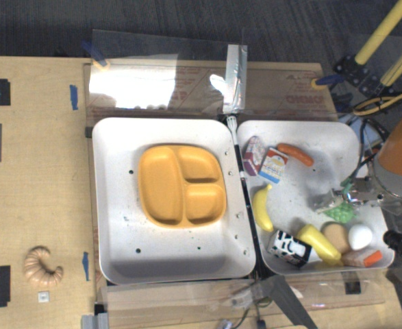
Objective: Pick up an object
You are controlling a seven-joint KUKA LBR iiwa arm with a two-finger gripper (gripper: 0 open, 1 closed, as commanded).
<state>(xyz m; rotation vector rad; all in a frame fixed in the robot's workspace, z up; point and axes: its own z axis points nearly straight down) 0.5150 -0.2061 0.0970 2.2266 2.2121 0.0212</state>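
Note:
The right bin [337, 132] holds several toy foods. A yellow banana [261, 209] lies by its left wall, with a small carton [273, 164] and a red sausage [295, 154] further back. Along the front wall lie a black-and-white spotted toy [289, 247], a long yellow piece [318, 242], a tan ball [335, 236], a white egg [359, 236] and a small orange piece [372, 258]. My gripper [335, 198] hangs low at the bin's right side, just above a green leafy piece [340, 214]. Nothing shows clearly held in it.
The left bin [111, 184] carries a yellow divided plate [181, 184]. A tan croissant-like toy [43, 266] lies on the bench at the far left. The arm's orange band [399, 149] stands over the right bin's right rim. A clear sheet [159, 81] leans behind the bins.

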